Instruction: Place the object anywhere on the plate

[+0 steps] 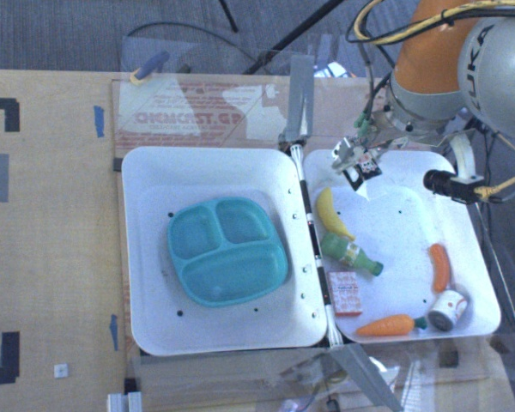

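The grey arm with the orange band is cut off by the top and right edges of the view, so its upper links cannot be inspected. Its end effector (pixel 358 157) hangs over the far left corner of the right shallow white bin (pixel 474 230). The fingers are small, dark and cluttered with cables and a tag; whether they are open or closed cannot be told, and nothing can be made out between them.

The left shallow white bin (pixel 146 247) holds one item: a teal plastic plate with three compartments (pixel 228 251), lying flat near the middle. Nothing rests on the plate.

The right bin holds the loose objects. A yellow banana (pixel 330 215) lies along the left wall, just below the end effector. A small green bottle (pixel 350 253) lies on its side just beside the banana's lower end. A red and white carton (pixel 345 293) lies flat below the bottle, against the left wall. An orange carrot with a green tip (pixel 388 324) lies along the near wall. A white cup with a red mark (pixel 447 308) lies tipped over near the carrot's tip; its markings are too small to read. An orange-red sausage-shaped piece (pixel 440 267) lies just above the cup, near the right wall.

Both bins sit side by side on the desk (pixel 43 256).
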Available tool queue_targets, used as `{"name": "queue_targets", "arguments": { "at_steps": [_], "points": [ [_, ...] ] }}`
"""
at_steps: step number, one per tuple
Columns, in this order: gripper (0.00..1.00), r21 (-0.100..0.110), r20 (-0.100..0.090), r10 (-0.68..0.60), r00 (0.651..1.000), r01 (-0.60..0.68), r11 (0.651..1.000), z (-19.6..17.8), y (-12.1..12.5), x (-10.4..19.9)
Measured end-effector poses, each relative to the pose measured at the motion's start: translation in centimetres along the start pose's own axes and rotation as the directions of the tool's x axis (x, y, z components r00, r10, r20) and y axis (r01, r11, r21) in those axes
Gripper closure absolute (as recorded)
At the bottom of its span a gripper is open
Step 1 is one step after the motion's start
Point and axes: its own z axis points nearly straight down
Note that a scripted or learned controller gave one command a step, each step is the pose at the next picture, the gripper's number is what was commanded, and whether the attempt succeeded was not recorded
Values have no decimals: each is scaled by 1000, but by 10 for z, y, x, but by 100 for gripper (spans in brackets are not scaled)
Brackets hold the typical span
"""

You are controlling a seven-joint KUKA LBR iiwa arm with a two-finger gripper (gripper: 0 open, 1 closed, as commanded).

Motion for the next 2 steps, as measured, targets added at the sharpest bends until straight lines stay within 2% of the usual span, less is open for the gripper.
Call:
{"name": "queue_targets", "arguments": {
  "at_steps": [1, 2],
  "points": [
    [100, -4, 2, -80, 997, 80, 997, -10, 22, 4],
    [100, -4, 2, -242, 970, 242, 970, -77, -5, -2]
  ]
}}
